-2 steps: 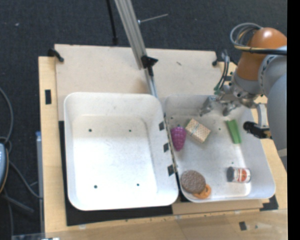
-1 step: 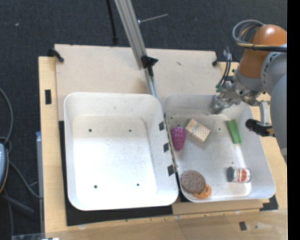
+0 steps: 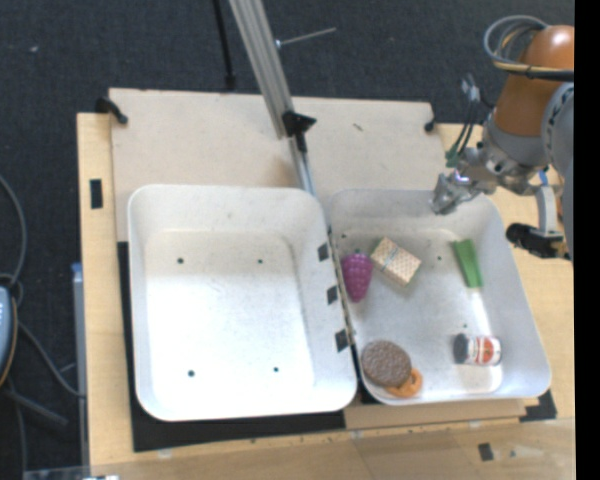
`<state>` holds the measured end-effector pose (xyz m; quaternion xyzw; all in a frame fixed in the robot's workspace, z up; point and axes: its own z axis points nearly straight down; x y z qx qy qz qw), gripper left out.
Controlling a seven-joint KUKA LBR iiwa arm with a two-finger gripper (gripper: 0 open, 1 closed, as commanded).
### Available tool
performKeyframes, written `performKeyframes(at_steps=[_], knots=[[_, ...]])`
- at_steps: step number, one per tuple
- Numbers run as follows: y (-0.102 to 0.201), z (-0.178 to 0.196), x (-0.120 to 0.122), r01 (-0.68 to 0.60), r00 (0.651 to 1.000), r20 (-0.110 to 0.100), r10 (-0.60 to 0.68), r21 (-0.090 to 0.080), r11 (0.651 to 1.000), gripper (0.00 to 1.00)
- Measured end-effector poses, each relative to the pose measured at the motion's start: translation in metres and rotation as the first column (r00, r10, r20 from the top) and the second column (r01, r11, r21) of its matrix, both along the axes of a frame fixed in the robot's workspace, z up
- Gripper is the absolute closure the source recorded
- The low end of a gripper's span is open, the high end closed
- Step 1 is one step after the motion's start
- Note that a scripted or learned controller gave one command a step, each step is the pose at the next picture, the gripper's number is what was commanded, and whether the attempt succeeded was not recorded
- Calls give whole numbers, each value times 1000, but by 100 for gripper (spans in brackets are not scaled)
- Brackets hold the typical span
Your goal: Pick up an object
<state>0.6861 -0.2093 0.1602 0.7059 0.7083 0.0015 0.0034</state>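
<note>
Hovering at right bin rim, jaws state unclear; five objects inside.

I see two white bins, the left bin speckled with a few dark dots, the right bin holding the colour. In it I make out a magenta-purple piece at its left, a tan block with a pale chequered pattern, a green bar to the right, a brown disc over an orange rim near me, and a white, red and dark can. The arm is grey with an orange band. The bench is pale tan.
</note>
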Motion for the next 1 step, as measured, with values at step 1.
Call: performKeyframes(at_steps=[1], knots=[[-4,67,2,0,1000,3,0,-1,1000,100]])
